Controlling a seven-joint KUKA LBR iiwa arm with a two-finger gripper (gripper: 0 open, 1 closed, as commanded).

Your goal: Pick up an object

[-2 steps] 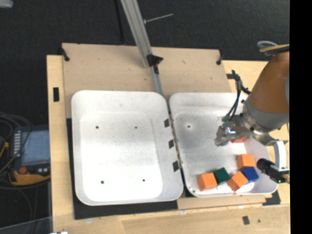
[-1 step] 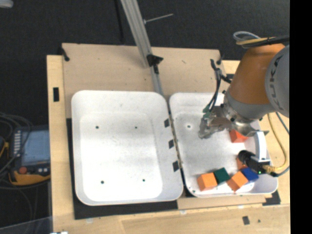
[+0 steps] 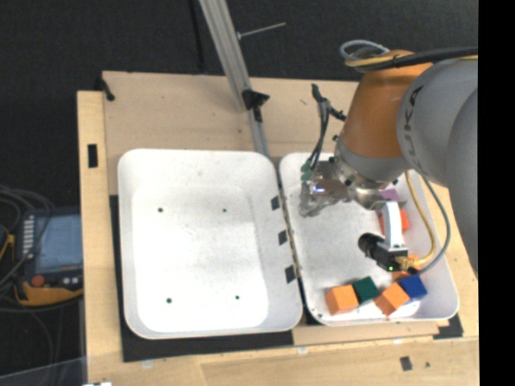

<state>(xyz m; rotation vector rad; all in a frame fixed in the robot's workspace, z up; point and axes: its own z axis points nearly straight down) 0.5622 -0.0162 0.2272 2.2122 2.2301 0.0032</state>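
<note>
My gripper [image 3: 310, 206] hangs over the upper left part of the right bin [image 3: 334, 252], close to the bin's left wall. I see nothing between its fingers. Along the right bin's front edge lie an orange block [image 3: 342, 298], a dark green block [image 3: 366, 288], a second orange block [image 3: 394, 297] and a blue block [image 3: 412, 285]. A red and white object [image 3: 393, 220] lies at the right side of the bin, partly under the arm. A purple piece [image 3: 390, 192] peeks out beside the wrist.
The left bin [image 3: 197, 240] lies beside the right one, with a row of black clips [image 3: 283, 236] along the join. A metal pole [image 3: 229, 55] slants up from the back. A black cable fitting [image 3: 378, 249] hangs over the right bin.
</note>
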